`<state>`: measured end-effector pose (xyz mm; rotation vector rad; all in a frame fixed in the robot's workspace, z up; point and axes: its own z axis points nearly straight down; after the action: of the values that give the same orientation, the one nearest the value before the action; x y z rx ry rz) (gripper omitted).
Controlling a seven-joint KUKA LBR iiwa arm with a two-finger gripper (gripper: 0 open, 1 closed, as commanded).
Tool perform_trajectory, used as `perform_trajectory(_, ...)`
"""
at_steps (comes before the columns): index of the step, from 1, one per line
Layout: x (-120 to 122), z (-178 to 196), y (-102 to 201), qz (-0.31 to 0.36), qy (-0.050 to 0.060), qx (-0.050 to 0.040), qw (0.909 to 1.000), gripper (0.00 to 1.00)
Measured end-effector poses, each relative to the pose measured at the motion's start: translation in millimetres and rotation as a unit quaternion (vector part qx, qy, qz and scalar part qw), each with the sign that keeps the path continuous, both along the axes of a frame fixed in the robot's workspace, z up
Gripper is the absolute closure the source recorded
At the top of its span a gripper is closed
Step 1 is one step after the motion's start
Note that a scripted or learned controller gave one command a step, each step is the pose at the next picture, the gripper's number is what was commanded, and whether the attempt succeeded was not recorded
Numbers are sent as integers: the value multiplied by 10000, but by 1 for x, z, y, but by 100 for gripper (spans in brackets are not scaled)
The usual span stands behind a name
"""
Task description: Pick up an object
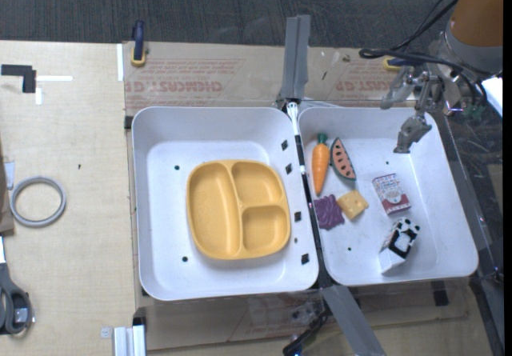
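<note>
We judge the small red-and-white carton [391, 194] light and stiff, best pinched across its flat sides, while the gripper [412, 134] hangs over the right white bin [448, 186] holding nothing, and we cannot tell how wide its fingers stand.

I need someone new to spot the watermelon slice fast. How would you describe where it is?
Look in the right-hand white bin, near its left wall. The watermelon slice lies just right of the orange carrot, above the yellow cheese wedge. It is the only curved red piece with a green rind and dark seeds.

I see a yellow divided plate [238, 209] in a white bin [152, 210]. Orange carrot [319, 167] (green top), purple grapes [328, 211], black-and-white carton [402, 239].
</note>
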<state>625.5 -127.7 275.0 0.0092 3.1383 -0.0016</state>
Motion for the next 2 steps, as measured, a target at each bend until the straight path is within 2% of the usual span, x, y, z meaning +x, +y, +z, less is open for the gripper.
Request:
perform_trajectory(1, 20, -73, -25, -1369, 4, 3, 9906, 0)
perform_trajectory(2, 14, -169, -61, -388, -3, 2, 9992, 0)
